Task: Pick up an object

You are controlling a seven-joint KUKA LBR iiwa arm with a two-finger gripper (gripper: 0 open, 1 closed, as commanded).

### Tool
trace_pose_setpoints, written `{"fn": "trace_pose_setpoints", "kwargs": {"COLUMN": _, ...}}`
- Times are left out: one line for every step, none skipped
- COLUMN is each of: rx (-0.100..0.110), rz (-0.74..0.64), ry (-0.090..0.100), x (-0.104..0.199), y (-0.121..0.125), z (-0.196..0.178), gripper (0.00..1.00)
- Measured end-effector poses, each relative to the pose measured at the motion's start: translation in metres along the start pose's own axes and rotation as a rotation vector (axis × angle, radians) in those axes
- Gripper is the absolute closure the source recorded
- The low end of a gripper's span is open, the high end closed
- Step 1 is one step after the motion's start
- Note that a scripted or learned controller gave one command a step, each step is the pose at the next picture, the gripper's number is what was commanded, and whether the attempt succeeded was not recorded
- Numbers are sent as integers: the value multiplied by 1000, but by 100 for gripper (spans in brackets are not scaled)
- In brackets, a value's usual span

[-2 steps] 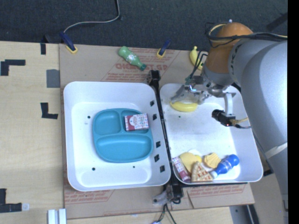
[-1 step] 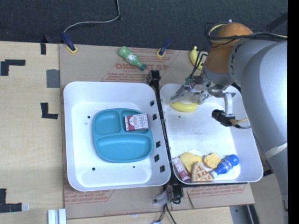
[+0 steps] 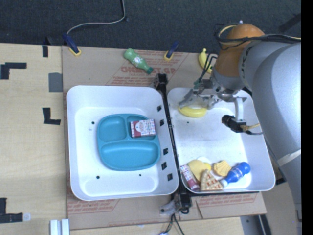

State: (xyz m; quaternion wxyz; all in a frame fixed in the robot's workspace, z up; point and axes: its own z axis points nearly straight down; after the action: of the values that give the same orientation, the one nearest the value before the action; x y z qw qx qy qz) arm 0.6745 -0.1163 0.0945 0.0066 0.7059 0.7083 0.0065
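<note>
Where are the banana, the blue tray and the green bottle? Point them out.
banana (image 3: 193,112), camera view, middle of its peel.
blue tray (image 3: 128,153), camera view, its big lower compartment.
green bottle (image 3: 137,61), camera view, its body.

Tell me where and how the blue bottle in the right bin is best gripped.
Probably grip the blue bottle across its body, coming from above. It lies on its side in the bin's near corner, touching the waffle, so the far-right part of its body is freer.

1. We see even, diffuse overhead light; both white bins (image 3: 78,146) read bright, slightly washed.
2. Shadows are soft, short.
3. Image is low-resolution, mildly blurred; small labels are illegible.
</note>
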Motion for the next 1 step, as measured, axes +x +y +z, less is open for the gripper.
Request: {"fn": "trace_pose_setpoints", "kwargs": {"rx": -2, "rz": 3, "ry": -8, "x": 4, "y": 0, "z": 0, "gripper": 0}}
